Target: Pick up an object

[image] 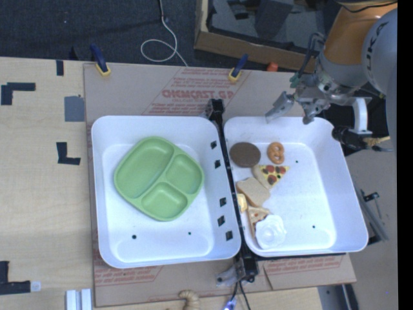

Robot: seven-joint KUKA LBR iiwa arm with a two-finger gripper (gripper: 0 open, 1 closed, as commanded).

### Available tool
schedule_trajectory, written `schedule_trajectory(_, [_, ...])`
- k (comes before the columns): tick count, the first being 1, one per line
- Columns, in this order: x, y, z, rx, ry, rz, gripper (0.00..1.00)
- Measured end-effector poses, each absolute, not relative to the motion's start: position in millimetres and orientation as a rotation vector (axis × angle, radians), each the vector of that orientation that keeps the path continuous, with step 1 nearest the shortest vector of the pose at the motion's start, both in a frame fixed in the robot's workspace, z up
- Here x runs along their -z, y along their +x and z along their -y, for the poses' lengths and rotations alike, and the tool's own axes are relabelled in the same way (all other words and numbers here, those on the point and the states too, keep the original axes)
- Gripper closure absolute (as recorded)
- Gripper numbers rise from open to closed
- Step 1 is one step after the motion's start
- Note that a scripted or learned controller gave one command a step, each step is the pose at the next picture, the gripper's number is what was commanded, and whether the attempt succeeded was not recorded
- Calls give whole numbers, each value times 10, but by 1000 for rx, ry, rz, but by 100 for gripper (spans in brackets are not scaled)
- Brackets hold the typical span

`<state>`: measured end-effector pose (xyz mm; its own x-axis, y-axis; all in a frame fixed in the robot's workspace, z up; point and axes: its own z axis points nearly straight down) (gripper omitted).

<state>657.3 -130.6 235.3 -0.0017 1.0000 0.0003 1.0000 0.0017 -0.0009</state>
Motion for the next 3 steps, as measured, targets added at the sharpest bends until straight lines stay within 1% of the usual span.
schedule_trajectory(1, [-1046, 6422, 1353, 0, -2220, 2223, 0])
schedule_trajectory(2, [-851, 5882, 1282, -2, -2222, 2224, 0])
schedule_trajectory(3, [-856, 5423, 1008, -1, -2222, 2223, 0])
